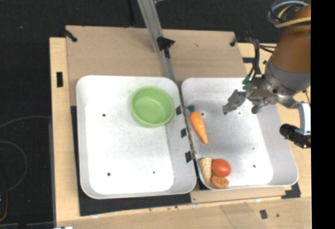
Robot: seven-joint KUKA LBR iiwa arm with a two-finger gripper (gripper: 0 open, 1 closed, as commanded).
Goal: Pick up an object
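Observation:
An orange carrot [198, 126] with a green tip lies along the left side of the right bin [272, 162]. In that bin's near left corner a red tomato [221, 167] rests beside a pale piece of bread [205, 167] and a small brown item [219, 182]. A green bowl [152, 106] stands in the left bin [99, 170], toward its far right. My gripper [245, 103] hangs open over the far part of the right bin, right of the carrot, with nothing between its fingers.
A grey metal post [148, 8] slants up from the far edge between the bins. Black clips [185, 131] sit on the rim where the bins meet. The wooden bench [120, 55] shows bare behind the bins.

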